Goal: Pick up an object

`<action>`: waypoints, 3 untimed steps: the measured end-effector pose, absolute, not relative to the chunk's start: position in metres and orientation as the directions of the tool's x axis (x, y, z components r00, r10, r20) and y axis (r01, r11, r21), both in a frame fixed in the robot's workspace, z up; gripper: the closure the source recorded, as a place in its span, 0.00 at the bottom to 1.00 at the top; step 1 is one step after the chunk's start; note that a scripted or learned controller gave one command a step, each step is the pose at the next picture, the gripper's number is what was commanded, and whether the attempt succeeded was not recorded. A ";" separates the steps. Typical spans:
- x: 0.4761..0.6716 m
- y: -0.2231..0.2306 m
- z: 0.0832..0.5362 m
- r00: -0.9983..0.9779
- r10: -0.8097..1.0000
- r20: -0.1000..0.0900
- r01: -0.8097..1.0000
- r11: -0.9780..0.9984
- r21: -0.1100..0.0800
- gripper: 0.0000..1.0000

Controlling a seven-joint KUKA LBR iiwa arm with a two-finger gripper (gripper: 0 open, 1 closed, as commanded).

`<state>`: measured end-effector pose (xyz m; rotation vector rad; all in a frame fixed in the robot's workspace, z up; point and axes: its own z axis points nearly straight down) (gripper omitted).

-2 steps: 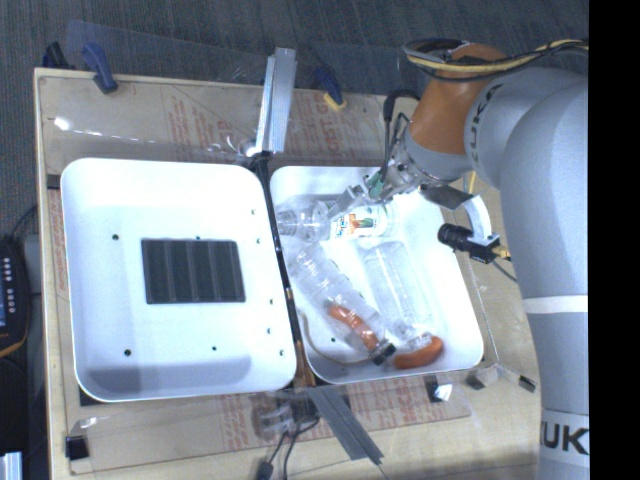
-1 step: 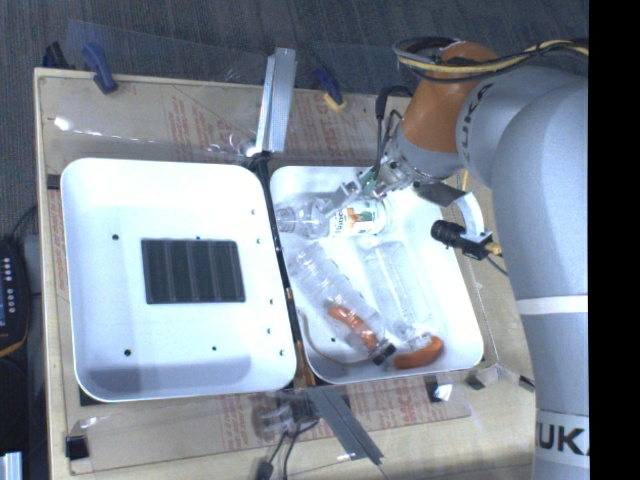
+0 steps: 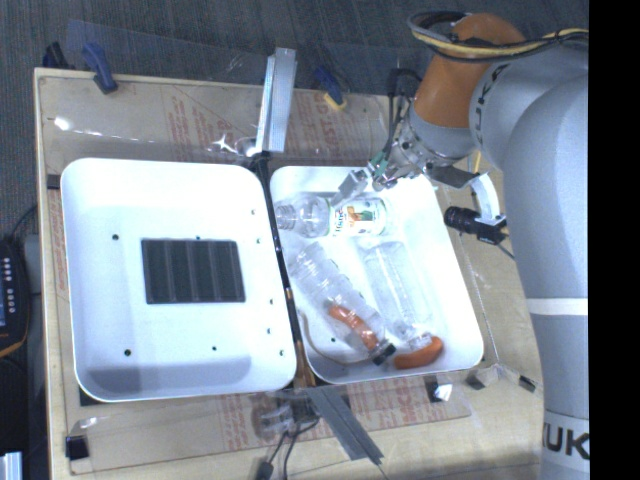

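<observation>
where the right bin narrows toward its far end, a small clear bottle with a white and green label lying on its side, cap end toward the left. just beside it, nearer the camera, two larger clear plastic bottles: one slanting down the middle of the bin, the other along the right wall, nearly parallel. further down, at the near edge, an orange piece partly under the middle bottle and another orange, rounded item against the near wall, with something small and dark between them, too small to name. above the labelled bottle, the gripper low over the bin's far end, close to the bottle's upper side; cannot tell whether released or clenched, nothing seen between its tips. behind it, the orange band and the grey arm filling the right side. to the left, the second white bin with a dark ribbed rectangle at its centre. under both, the table, blue clamps at its far edge.
</observation>
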<state>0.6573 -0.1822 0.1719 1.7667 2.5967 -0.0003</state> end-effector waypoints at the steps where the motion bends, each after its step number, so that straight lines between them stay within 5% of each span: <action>1: 0.664 -0.200 0.138 -0.432 0.902 -0.017 0.902 0.432 0.020 0.00; 3: 0.662 -0.196 0.133 -0.518 0.854 -0.038 0.853 0.520 0.040 0.00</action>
